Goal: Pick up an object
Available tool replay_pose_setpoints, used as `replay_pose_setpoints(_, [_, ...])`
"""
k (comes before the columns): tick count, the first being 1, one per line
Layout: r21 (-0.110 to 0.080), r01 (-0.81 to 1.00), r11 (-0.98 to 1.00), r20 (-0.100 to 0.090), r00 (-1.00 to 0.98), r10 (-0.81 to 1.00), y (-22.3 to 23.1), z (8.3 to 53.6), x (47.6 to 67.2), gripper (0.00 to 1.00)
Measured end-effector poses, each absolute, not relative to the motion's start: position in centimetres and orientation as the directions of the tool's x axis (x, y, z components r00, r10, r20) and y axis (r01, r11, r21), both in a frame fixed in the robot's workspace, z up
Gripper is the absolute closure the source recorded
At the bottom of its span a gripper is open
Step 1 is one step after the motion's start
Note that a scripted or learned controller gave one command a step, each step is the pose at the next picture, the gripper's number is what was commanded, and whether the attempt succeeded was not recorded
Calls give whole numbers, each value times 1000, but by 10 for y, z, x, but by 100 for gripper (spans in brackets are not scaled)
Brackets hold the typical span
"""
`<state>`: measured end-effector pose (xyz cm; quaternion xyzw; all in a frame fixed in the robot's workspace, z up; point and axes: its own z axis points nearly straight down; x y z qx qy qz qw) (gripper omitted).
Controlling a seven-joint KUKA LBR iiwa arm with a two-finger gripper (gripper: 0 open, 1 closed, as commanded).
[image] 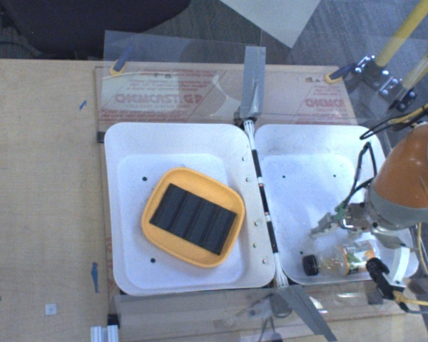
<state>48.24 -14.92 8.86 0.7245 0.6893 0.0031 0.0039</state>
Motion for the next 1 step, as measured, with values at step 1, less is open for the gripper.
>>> replay_pose_setpoints(1, [0, 1000, 27, -1, -27, 1000, -197, 166, 480, 0])
